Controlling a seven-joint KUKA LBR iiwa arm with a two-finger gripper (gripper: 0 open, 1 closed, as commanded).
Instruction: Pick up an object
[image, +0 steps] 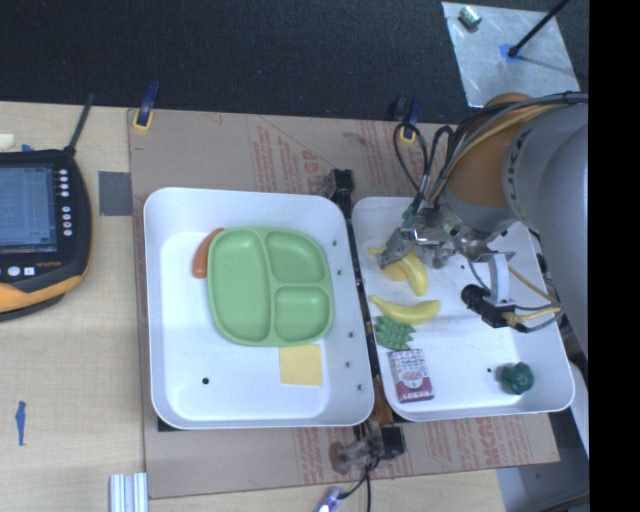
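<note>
Yellow toy piece (412, 272) lies in the right bin (540, 395), directly beneath the end effector (418, 247). Finger spread and contact cannot be determined. Banana (405, 310) rests just below; green divided plate (270, 286) occupies the left bin (180, 390).

Right bin (540, 400): bare floor between small carton (410, 375) and green lump (516, 377).

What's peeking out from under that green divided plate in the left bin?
An orange-red item pokes out at the green plate's left edge; the rest is covered. A yellow square lies just below.
</note>
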